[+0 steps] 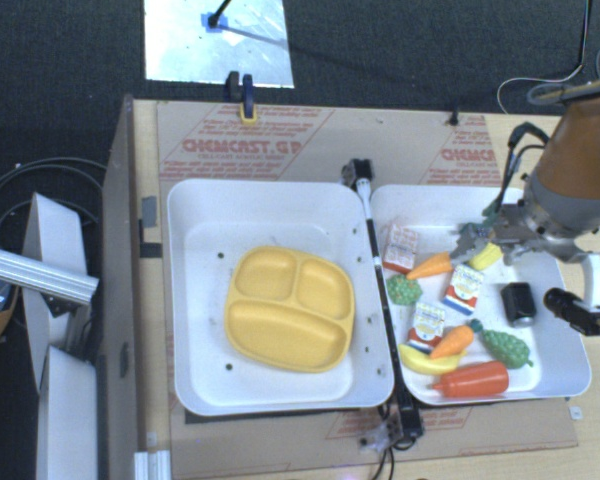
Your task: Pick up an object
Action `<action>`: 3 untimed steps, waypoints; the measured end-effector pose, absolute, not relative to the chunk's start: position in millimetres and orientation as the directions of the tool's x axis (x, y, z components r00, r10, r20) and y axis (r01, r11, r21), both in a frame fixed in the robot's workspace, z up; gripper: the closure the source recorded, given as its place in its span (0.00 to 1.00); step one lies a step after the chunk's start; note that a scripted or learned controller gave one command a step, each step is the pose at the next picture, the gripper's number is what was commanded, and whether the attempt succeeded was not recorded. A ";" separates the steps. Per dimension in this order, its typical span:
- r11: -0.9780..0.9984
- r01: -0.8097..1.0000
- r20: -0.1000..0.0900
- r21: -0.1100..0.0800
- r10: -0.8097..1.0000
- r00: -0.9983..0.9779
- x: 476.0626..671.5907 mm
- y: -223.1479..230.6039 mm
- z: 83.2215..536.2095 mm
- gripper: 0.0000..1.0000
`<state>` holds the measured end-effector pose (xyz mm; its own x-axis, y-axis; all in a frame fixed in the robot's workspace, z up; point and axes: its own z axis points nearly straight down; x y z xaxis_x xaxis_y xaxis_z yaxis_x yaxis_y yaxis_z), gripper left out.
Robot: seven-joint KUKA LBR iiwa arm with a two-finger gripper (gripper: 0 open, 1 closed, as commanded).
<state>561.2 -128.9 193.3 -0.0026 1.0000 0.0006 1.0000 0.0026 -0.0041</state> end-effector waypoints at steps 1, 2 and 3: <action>0.000 1.000 0.002 -0.013 1.000 0.000 564.4 -143.8 82.8 0.00; 0.005 1.000 -0.001 0.000 1.000 -0.005 636.4 -175.0 80.8 0.00; 0.000 1.000 0.002 -0.005 1.000 0.000 580.4 -144.9 81.8 0.00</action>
